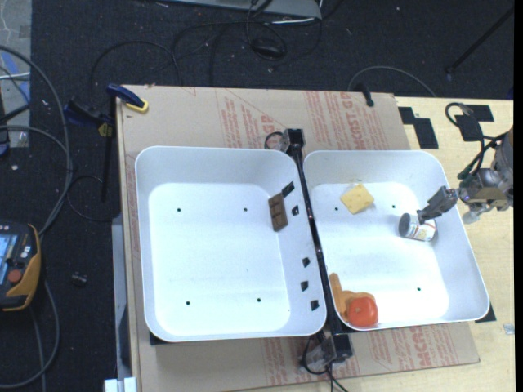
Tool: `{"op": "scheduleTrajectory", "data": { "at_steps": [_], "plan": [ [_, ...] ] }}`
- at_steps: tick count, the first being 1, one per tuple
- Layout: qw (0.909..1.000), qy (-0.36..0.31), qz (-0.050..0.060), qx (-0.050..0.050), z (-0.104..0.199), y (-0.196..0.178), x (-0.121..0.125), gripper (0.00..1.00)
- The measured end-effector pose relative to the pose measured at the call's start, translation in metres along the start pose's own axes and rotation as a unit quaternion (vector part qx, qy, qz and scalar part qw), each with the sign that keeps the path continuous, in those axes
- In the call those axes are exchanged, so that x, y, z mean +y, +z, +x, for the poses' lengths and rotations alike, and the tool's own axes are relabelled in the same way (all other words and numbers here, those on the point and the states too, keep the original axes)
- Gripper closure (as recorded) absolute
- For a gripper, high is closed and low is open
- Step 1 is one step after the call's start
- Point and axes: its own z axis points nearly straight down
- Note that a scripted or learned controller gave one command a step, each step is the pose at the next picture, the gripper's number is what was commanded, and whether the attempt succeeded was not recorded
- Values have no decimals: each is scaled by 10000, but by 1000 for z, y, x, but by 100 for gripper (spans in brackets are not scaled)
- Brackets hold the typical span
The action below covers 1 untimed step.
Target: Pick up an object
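In the right bin [458, 243] lie three things: a pale yellow sponge-like block [357, 198] near the back, a small grey and white cylinder [415, 229] toward the right wall, and a red-orange round toy [360, 309] with an orange stick at the front left corner. A brown flat piece [279, 213] leans on the right wall of the left bin [163, 219]. My gripper [440, 202] comes in over the right bin's right rim, its dark finger reaching down to just above and right of the cylinder. Nothing shows between the fingers.
The two bins sit side by side on a cardboard sheet [245, 113], joined by a black divider [309, 235] with clips. Cables and a yellow-handled clamp [127, 98] lie beyond the back left. A handheld controller [18, 264] sits at far left.
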Motion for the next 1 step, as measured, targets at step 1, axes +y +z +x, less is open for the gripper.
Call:
{"op": "scheduleTrajectory", "data": {
  "at_steps": [1],
  "plan": [
    [10000, -1, 8, 3, 2, 42, -3, 0]
  ]
}}
